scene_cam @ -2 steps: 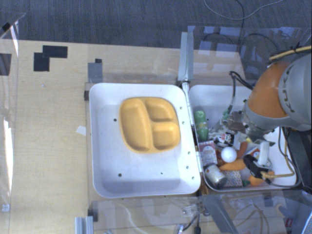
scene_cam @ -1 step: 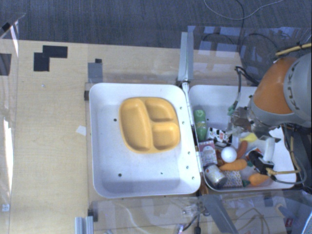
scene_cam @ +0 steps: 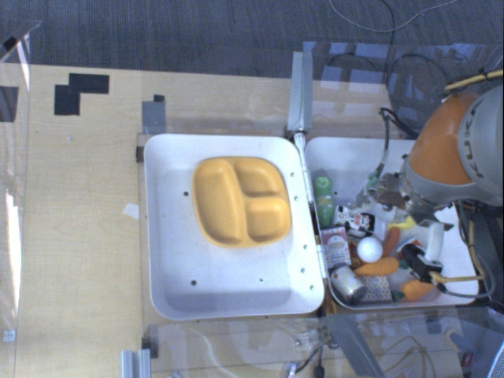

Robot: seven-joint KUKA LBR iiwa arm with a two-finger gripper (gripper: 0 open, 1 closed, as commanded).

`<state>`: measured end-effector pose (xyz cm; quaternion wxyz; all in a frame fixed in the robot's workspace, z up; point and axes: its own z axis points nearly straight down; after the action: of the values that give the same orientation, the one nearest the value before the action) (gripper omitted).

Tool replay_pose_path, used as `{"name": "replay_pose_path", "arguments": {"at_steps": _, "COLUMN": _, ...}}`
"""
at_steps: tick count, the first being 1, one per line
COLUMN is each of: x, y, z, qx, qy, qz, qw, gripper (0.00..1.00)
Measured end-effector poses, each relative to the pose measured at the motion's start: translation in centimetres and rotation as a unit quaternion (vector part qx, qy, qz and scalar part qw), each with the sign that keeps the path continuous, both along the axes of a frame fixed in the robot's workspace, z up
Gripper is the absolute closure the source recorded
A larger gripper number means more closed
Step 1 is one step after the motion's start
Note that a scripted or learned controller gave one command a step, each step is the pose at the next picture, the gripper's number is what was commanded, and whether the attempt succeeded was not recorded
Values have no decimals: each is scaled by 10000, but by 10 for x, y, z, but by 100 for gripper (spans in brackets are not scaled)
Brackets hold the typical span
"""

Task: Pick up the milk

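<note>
- The milk (scene_cam: pixel 359 220), which looked to be the small black-and-white spotted carton, sat in the right-hand bin (scene_cam: pixel 346 154) in the lower right of the frame, crowded among other items, so a descent slightly off target would likely have struck a neighbour instead
- The end effector (scene_cam: pixel 383 189) hovered just up and right of the carton, beneath the orange-banded wrist; whether it was open or closed could not be told, since the arm's body hid that part
- A white ball (scene_cam: pixel 369 250) lay just below the carton and could have rolled under a nudge, shoving the carton out of line
- A green bottle (scene_cam: pixel 323 189) stood to the carton's left, near the bin's dividing wall, leaving little room for a finger on that side
- Carrots (scene_cam: pixel 378 267) and a tin can (scene_cam: pixel 346 283) packed the bin's lower edge, so a carton pushed downward might have wedged or tipped
- The carton appeared small and partly hidden by the arm, so its true orientation was uncertain and a poorly aligned closure might have slipped off a corner
- The yellow divided tray (scene_cam: pixel 240 199) in the left bin (scene_cam: pixel 169 235) lay well apart and posed no hazard
</note>
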<state>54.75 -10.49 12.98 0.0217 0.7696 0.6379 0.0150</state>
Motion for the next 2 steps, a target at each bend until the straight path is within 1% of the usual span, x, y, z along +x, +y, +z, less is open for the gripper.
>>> {"name": "replay_pose_path", "arguments": {"at_steps": 1, "x": -9, "y": 6, "z": -17, "qx": 25, "qy": -16, "qz": 131, "qw": 9999, "gripper": 0}}
{"name": "replay_pose_path", "arguments": {"at_steps": 2, "x": -6, "y": 0, "z": -1, "qx": -38, "qy": -72, "qz": 114, "qw": 9999, "gripper": 100}}
